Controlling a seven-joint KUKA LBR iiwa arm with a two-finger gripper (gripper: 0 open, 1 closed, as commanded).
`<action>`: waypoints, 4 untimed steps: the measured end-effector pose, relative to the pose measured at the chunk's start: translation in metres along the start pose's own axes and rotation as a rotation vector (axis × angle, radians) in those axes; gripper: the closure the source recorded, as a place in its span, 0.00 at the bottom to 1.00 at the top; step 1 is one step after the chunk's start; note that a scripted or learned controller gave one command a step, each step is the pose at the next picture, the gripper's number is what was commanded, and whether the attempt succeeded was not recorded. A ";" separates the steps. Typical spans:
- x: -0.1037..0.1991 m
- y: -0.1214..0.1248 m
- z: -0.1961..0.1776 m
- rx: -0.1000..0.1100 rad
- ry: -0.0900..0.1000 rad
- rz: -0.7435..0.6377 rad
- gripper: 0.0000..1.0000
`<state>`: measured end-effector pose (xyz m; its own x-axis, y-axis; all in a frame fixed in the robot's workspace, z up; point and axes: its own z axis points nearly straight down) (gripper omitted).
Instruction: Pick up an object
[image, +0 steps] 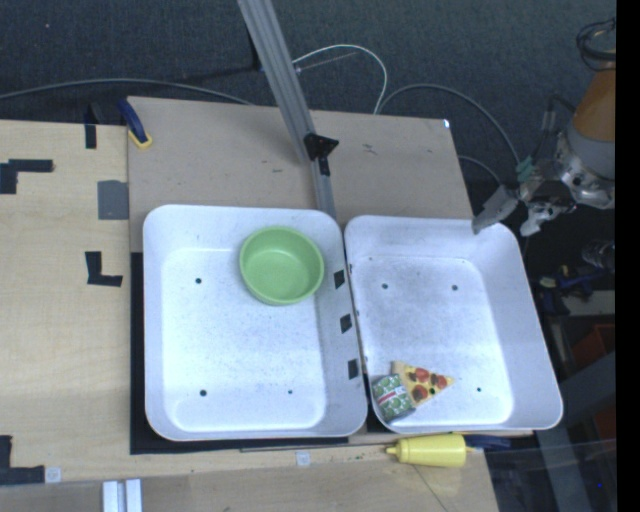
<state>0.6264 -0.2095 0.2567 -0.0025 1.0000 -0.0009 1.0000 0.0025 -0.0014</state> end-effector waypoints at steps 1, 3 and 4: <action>0.000 0.000 0.000 0.000 -0.001 0.000 0.00; 0.004 0.010 0.101 0.005 0.000 0.001 0.00; 0.000 0.011 0.164 0.007 0.001 0.001 0.00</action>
<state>0.6372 -0.2094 0.0926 -0.0017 1.0000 0.0002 1.0000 0.0017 -0.0080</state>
